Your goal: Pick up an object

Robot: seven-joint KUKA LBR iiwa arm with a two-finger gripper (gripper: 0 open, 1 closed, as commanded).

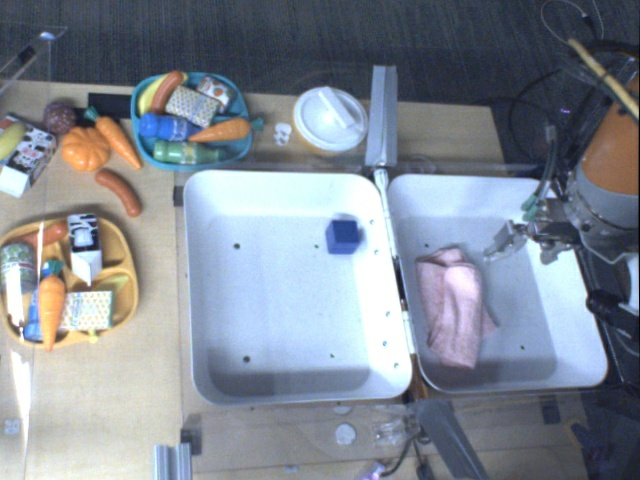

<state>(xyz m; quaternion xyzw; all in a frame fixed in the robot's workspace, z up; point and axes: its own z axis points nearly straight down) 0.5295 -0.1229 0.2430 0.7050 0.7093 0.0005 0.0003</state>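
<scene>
Pink cloth (450, 306), folded and rumpled, is lying in the right bin (570, 368), toward that bin's left wall and just beside the divider it shares with the left bin (280, 368). The grey arm (610, 183), with its orange band, is reaching in over the right bin's far right corner, and its gripper (505, 240) is hanging above the bin floor just up and to the right of the cloth, apart from it. Whether the pincer is released or clenched cannot be told at this size and angle; nothing is showing between its tips.

Left of the cloth, across the divider, a small blue block (343, 235) is sitting alone in the left bin, near that bin's upper right corner. Well to the cloth's upper left, beyond the bins' far edge, a white lidded bowl (330, 118) is resting on the bench (160, 298), with a blue basket (192, 118) of toy food beside it. Farther left, a toy pumpkin (84, 148), a carrot (123, 142) and a sausage (120, 192) are lying loose on the bench, and a yellow tray (120, 258) holding more toy groceries is sitting at the frame's left edge.
</scene>
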